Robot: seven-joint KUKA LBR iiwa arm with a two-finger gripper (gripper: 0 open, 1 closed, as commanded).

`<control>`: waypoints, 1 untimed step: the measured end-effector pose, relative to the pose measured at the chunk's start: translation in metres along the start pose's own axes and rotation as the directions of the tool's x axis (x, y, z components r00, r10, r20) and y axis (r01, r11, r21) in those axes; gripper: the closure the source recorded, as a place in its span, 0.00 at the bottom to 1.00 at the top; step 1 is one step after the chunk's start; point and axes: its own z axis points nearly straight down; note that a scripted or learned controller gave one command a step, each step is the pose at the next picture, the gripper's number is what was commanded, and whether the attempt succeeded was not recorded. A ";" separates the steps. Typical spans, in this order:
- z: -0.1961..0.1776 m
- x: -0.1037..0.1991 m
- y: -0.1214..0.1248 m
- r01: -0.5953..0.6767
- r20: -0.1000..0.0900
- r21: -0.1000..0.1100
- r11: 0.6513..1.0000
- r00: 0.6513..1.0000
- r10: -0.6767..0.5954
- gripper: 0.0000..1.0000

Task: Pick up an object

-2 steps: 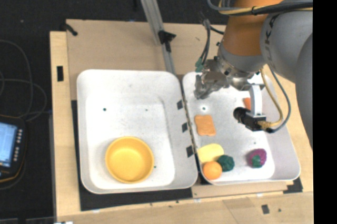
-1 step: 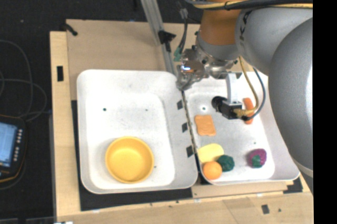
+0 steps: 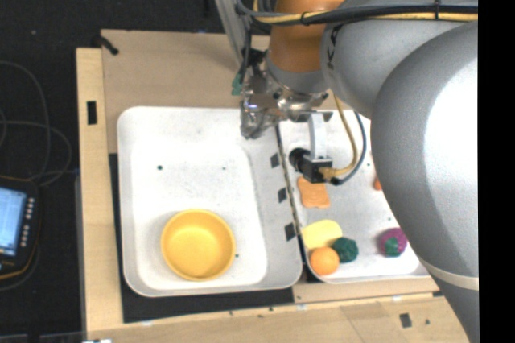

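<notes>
While the gripper (image 3: 254,124) hangs over the left bin's (image 3: 137,172) far right corner | fingers' state unreadable | yellow bowl (image 3: 198,244) near front | right bin (image 3: 362,273): orange ball (image 3: 324,261), yellow block (image 3: 320,233).

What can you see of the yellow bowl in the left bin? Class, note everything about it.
The yellow bowl is round, plain and smooth, plastic by its look, a deeper orange-yellow along its rim. It sits upright, mouth up, with nothing showing inside. It rests on the floor of the left bin, in the near part, close to the front wall. Nothing else touches it; the hand is well away, at the bin's far right edge.
</notes>
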 end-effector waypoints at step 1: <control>-0.001 -0.003 0.000 -0.002 0.003 0.000 1.000 1.000 0.002 0.00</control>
